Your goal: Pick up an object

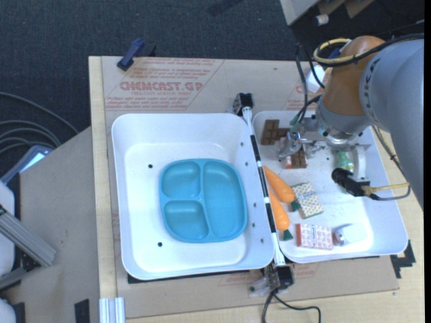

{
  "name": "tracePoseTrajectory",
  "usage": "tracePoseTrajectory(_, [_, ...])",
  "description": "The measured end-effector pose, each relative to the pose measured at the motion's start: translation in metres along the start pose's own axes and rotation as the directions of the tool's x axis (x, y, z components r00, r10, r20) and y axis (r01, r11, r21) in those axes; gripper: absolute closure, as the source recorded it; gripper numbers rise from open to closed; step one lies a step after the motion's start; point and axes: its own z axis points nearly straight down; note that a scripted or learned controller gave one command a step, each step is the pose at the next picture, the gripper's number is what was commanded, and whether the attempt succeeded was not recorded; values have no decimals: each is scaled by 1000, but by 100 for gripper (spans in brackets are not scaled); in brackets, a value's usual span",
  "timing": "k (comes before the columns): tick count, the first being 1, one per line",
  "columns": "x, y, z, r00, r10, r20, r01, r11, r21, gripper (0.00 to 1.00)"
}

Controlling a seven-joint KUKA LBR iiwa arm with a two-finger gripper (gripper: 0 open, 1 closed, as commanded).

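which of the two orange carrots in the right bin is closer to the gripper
The upper orange carrot, lying slantwise by the bin's left wall, is closer to the gripper. The lower orange carrot lies below it, farther away.

2 bins side by side. Left bin [128, 180]: divided tray [202, 199] at centre. Right bin [384, 227]: 2 carrots [278, 184] along 9 o'clock wall, chocolate piece [271, 132] at 11, packet [315, 236] at 6, gripper [296, 150] beside the chocolate piece.

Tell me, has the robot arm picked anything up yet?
Not that the view shows. The gripper is down in the right bin, beside a brown chocolate piece. The two carrots and the blue divided plate lie untouched. Grasping and lifting remain.
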Motion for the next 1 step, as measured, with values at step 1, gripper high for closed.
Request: tracePoseTrajectory(1, [73, 0, -91, 1000, -1, 0, 1, 1000, -4, 100])
